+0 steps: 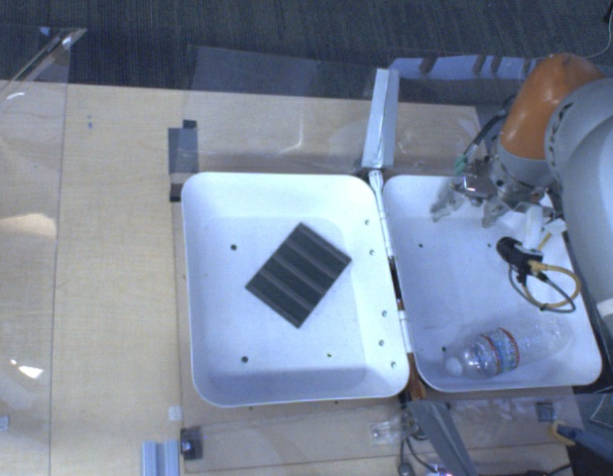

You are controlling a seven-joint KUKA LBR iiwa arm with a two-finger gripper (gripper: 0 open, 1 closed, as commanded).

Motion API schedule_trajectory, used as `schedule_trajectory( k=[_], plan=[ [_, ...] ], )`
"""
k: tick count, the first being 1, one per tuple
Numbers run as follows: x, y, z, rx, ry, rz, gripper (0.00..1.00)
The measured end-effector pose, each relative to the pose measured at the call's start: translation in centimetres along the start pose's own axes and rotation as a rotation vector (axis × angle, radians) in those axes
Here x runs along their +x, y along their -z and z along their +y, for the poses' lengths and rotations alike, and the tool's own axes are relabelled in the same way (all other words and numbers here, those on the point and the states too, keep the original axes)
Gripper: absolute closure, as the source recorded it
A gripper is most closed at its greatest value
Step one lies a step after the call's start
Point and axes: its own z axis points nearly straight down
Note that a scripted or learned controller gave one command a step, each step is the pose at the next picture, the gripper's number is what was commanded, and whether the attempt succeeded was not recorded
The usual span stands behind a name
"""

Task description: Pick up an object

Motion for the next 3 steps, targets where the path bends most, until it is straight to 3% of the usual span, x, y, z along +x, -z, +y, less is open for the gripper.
schedule_trajectory(
  k=[1,2,3],
  plan=[
    [-1.9,12.6,-3.3,-0.003,0.205,-0.001,0.00],
    [3.4,0.2,-8.4,-0.006,0.112,0.001,0.00],
    [-2.3,5.5,-9.5,0.001,0.216,0.000,0.00]
  ],
)
